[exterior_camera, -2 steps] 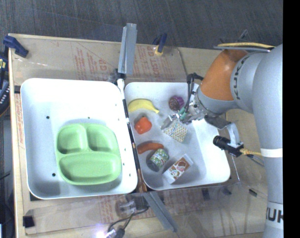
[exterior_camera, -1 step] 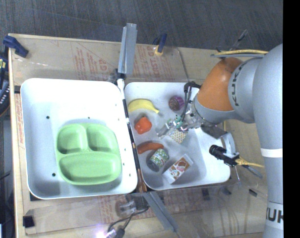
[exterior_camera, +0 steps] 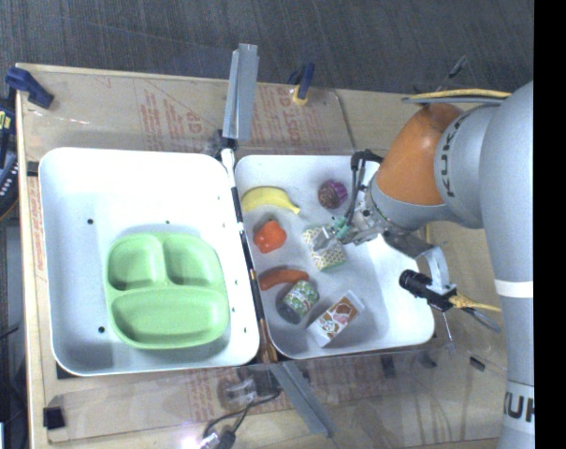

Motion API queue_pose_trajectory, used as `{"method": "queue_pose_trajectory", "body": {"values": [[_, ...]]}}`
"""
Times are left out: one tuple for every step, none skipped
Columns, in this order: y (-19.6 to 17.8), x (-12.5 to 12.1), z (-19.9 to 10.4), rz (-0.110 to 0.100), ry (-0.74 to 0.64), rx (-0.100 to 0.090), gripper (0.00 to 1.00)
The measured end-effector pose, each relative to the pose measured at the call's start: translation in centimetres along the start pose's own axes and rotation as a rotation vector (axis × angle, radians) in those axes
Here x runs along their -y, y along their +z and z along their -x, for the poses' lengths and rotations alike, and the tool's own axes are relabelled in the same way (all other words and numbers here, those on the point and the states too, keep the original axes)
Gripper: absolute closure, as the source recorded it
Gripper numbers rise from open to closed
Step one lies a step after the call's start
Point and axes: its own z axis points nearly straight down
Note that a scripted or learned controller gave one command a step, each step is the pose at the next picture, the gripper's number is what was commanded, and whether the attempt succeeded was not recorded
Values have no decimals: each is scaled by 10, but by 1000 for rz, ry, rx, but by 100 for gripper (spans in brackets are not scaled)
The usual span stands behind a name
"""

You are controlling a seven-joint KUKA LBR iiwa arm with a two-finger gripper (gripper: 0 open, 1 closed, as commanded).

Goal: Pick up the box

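Though near the hand [exterior_camera: 343,232] (grip impossible to tell), the box [exterior_camera: 335,318] well apart, toward the bin's front.

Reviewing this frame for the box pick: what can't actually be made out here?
- Gripper, camera view: too small and cluttered against the patterned box to tell whether it touches or holds it.
- Right bin: its right wall and part of the floor are covered by the arm.
- Printed carton and can: labels too small to read.
- Arm: cut off by the right edge.
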Motion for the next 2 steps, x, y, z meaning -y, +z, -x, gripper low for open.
{"method": "queue_pose_trajectory", "body": {"values": [[0, 0, 0, 0, -1, 0, 0], [-10, -1, 0, -1, -4, 2, 100]]}}
